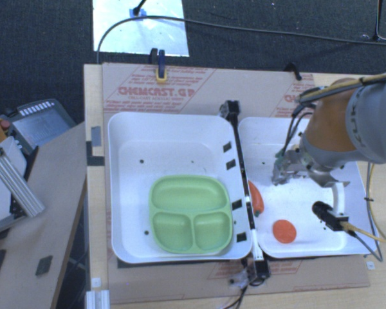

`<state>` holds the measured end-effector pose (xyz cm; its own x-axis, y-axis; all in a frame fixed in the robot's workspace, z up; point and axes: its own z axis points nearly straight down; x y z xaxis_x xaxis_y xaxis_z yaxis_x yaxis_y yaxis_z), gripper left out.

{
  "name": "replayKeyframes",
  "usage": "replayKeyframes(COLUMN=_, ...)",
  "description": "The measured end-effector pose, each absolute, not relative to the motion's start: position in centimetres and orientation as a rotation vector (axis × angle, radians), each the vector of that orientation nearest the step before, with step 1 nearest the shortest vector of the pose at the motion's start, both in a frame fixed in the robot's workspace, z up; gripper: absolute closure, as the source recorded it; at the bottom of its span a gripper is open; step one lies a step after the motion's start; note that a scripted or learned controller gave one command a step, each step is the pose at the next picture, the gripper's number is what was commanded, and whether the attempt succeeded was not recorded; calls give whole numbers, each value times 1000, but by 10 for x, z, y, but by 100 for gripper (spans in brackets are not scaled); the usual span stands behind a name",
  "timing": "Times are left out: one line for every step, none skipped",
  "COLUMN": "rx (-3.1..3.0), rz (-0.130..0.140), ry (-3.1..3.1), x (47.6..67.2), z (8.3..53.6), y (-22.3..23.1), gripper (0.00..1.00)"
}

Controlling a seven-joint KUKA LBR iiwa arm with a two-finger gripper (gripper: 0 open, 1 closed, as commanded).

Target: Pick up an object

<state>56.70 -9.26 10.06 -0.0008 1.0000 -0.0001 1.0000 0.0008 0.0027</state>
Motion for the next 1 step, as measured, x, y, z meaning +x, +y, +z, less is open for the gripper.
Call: replayKeyframes(rx=2219, rz=5, ry=2217, x=568, z=147, y=-101, gripper=100)
